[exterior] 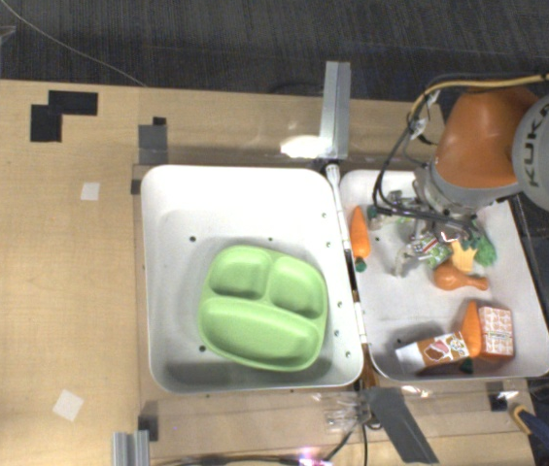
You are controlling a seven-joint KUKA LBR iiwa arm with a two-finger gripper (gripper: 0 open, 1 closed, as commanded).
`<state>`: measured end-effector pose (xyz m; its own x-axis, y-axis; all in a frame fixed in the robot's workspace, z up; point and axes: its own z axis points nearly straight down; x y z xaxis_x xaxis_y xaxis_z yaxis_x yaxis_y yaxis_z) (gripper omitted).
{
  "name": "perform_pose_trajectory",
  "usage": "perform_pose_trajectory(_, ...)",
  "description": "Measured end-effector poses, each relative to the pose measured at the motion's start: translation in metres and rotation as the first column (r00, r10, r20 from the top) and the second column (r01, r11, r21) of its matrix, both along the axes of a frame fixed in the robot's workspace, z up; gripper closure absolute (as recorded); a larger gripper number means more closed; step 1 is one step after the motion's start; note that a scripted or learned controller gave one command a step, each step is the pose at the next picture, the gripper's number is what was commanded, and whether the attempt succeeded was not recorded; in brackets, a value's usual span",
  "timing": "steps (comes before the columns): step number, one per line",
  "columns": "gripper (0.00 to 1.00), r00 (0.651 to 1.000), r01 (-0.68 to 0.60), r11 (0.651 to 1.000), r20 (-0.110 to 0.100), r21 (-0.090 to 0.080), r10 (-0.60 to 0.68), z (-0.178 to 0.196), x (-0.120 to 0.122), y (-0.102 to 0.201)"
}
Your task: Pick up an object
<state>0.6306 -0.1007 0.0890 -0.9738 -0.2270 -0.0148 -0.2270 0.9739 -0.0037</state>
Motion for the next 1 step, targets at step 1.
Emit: perform_pose_trajectory(1, 1.00, 1.000, -0.004, 1.000, 0.015, 0.000, 0.004, 0.0161, 0.0046, 0.0017)
